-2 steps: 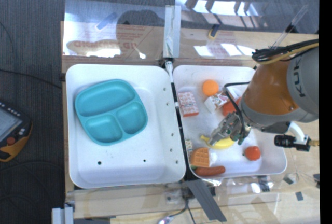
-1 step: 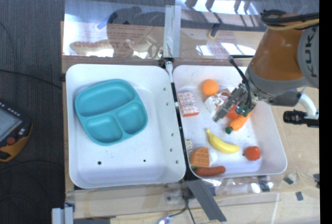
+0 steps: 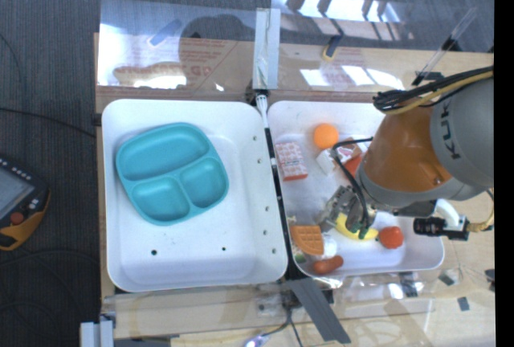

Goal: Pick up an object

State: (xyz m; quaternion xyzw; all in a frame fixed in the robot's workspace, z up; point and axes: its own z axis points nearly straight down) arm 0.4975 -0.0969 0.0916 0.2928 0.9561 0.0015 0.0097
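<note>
Two bins, gripper (image 3: 347, 209) low in the right bin (image 3: 418, 261) — reaching step, just above the banana (image 3: 357, 230) near the front edge; opening impossible to tell. Next: close, lift straight.

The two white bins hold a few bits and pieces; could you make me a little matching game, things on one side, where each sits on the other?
Things:
1. teal divided plate
2. orange ball
3. red tomato-like ball
4. waffle-like piece

Places:
A. right bin, near its back wall
B. left bin, alone
C. right bin, front, against the wall between the bins
D. right bin, front, right of the yellow piece under the hand

Pairs: 1-B, 2-A, 3-D, 4-C
</note>
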